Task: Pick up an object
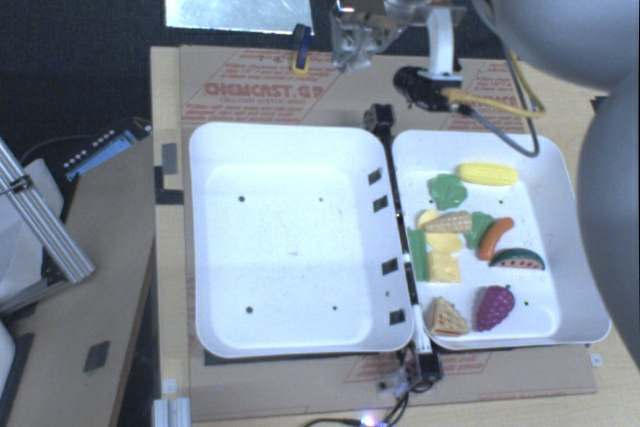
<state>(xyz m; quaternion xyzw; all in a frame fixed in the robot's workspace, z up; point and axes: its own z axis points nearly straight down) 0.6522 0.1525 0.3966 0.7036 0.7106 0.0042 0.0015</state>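
Note:
The right bin (560,205) holds several toy foods: a yellow corn cob (487,175), a green leaf (446,189), a pale corn piece (447,222), an orange sausage (494,238), a watermelon slice (518,260), a purple grape bunch (494,307), a yellow cheese block (444,266) and a tan wedge (448,317). My gripper (352,47) hangs high above the bench's far edge, behind the bins and well clear of the food. No object shows under it.
The left bin (290,235) lies beside the right one, joined by a black hinge strip (395,225). A yellow and blue clamp (300,50) stands at the cardboard's far edge. The big grey arm (570,5) covers the upper right. A metal frame (40,225) sits at left.

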